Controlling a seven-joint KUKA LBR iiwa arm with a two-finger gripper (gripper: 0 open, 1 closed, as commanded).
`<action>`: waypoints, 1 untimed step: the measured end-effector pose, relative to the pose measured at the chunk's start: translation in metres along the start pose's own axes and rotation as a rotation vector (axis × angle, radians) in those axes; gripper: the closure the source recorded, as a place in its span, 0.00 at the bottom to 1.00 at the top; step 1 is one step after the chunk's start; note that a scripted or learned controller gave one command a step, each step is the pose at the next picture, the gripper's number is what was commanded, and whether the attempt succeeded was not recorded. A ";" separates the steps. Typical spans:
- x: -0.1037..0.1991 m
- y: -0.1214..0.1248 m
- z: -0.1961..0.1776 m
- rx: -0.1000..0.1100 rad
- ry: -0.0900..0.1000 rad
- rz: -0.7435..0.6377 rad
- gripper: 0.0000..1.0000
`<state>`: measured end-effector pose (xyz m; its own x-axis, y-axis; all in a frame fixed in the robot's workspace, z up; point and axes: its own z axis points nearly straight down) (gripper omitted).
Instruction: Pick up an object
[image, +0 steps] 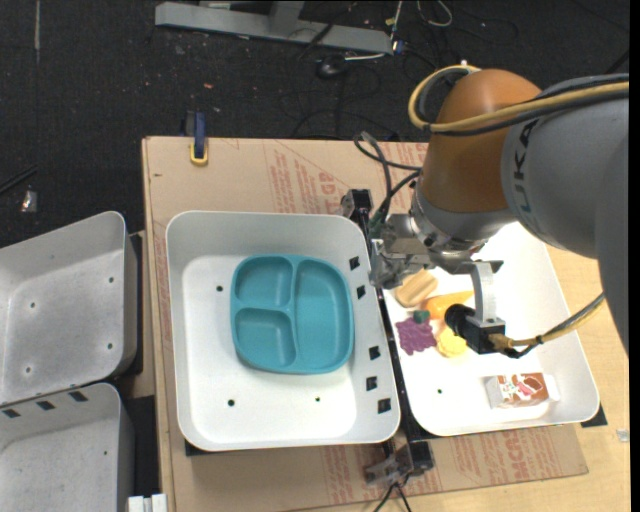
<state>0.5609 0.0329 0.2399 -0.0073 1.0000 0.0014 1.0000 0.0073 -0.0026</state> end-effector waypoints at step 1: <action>0.038 -0.024 0.000 0.001 0.000 0.000 1.00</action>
